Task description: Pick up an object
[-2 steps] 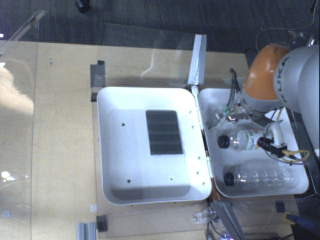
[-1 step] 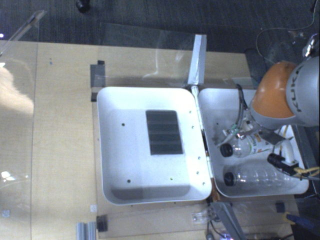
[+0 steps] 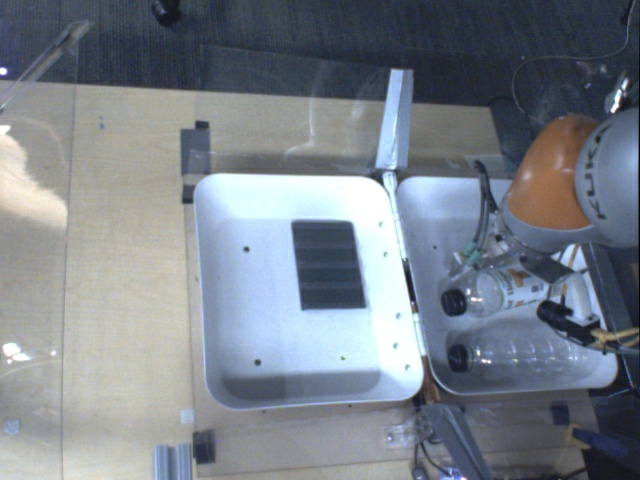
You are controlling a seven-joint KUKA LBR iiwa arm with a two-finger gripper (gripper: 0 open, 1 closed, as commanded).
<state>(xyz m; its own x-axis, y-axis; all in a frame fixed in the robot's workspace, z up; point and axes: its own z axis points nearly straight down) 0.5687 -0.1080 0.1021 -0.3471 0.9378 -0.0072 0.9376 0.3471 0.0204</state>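
In the right bin a small clear bottle with a black cap and a printed label lies on its side. A larger clear plastic bottle with a black cap lies along the bin's front wall. My gripper hangs low over the right bin, right above the small bottle and close to or touching it. The arm's orange band and grey wrist cover the bin's back right part. A dark grey ribbed rectangular block lies flat in the middle of the left bin.
The two bins meet at a narrow divider. A metal strut stands behind their junction. Cables and a black connector trail at the right bin's right side. Bare wooden bench lies to the left.
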